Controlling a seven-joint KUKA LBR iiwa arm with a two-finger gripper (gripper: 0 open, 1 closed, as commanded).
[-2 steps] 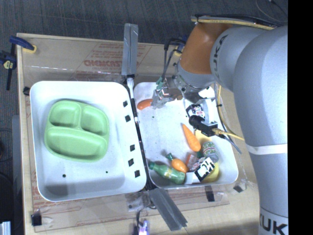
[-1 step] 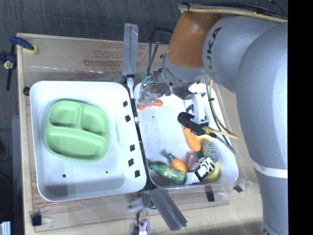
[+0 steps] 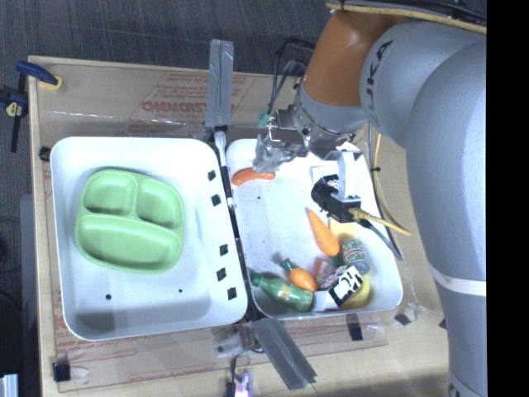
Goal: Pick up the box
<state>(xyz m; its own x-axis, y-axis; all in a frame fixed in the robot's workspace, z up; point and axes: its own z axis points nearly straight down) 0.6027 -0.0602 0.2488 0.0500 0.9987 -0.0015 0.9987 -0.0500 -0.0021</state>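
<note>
Bench (image 3: 124,104) w/ 2 white bins side by side: left bin (image 3: 64,222), right bin (image 3: 277,222).

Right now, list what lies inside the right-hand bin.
Inside the right bin: an orange piece by the gripper, a carrot, a green bottle, and a black-and-white box against a yellow thing. What lies beneath that heap is covered.
</note>
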